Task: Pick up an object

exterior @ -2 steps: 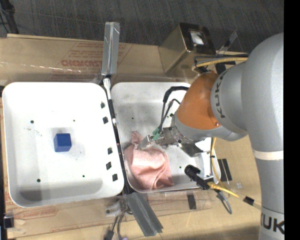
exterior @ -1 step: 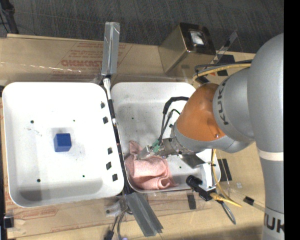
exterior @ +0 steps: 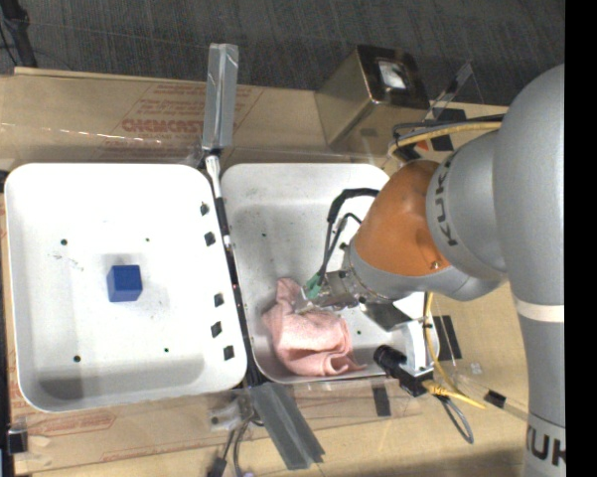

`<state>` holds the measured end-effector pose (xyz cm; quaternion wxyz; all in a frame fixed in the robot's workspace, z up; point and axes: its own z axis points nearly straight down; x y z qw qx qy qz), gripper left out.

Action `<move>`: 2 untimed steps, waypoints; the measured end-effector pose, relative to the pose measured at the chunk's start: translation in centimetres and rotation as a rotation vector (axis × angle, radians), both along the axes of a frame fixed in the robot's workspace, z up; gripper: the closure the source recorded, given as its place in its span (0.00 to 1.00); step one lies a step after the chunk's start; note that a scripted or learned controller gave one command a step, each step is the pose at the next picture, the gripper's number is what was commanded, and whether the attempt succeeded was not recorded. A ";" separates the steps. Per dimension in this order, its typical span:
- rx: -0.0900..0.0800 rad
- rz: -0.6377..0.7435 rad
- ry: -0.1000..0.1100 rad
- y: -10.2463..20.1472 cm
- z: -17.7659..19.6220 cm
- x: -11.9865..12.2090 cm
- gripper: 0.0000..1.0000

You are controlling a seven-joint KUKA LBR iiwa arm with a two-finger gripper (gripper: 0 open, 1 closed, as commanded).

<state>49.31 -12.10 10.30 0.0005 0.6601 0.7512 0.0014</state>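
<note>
Right bin (exterior: 278,192): arm (exterior: 427,237) partly hides pink cloth (exterior: 308,336); blue cube (exterior: 125,282) lies apart

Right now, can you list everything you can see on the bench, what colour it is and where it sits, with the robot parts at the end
bins: two, white, side by side on the bench
block: one, blue, near the middle of the left bin
cloth: one, pink, crumpled, at the lower part of the right bin
cardboard sheet: one, brown with red print, under and behind the bins
box: one, tan, behind the right bin
clamp bars: two, grey, at the seam between the bins, one at the far end and one at the near end
arm: one, grey with an orange band, reaching in from the right over the right bin
gripper: one, low over the top edge of the cloth
</note>
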 end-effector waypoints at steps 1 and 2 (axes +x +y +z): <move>-0.001 0.000 0.000 0.0 0.0 0.0 0.00; 0.000 0.022 0.003 -0.4 -1.0 0.3 0.00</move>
